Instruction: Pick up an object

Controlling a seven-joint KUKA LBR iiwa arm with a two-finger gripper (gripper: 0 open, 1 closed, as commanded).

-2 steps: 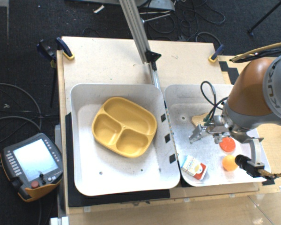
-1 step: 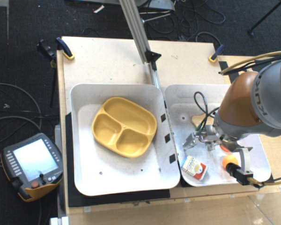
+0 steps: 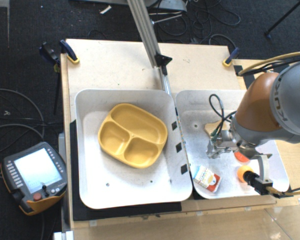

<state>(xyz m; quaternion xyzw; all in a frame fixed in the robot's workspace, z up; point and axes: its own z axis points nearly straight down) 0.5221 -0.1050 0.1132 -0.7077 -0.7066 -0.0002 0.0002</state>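
My gripper [image 3: 217, 148] hangs low over the middle of the right bin [image 3: 197, 111], under the grey and orange wrist. A small white carton with red and blue print [image 3: 207, 178] lies at the bin's front, just below the gripper. An orange-red piece [image 3: 241, 157] peeks out from under the wrist at the right, and a yellow-orange object [image 3: 246, 175] lies near the front right corner. A tan object [image 3: 211, 129] shows beside the gripper's cable. A yellow divided plate [image 3: 132, 134] fills the middle of the left bin [image 3: 90, 184].
A slanted metal pole [image 3: 146, 26] rises from the seam between the bins at the back. Black clips [image 3: 179, 146] line the divider. A teach pendant [image 3: 34, 176] lies on the floor at the left. Yellow clamps [image 3: 71, 58] hold the bench's back corners.
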